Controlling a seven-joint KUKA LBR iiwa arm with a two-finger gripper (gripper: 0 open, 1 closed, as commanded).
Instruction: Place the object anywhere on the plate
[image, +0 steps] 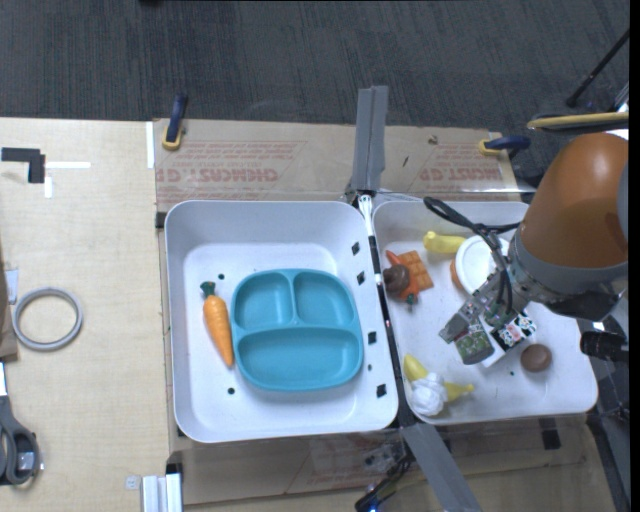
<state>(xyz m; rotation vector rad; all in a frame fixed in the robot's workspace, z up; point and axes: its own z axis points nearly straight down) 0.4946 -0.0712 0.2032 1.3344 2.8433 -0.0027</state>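
Note:
A teal divided plate (297, 330) lies in the middle of the left bin (190, 250). An orange carrot (218, 322) rests on the bin floor just left of the plate, touching no part of it. My gripper (476, 338) hangs low over the middle of the right bin (570, 400), among several toy foods. A brown round piece (537, 357) lies just right of it. A white bulb-shaped piece (428, 396) with yellow bits beside it sits toward the bin's front left.
At the right bin's back left are a yellow piece (441, 242), an orange piece (414, 270), a reddish-brown piece (398, 283) and a white disc (470, 264). The raised divider (378, 300) separates the bins. A grey tape ring (44, 318) lies on the bench at far left.

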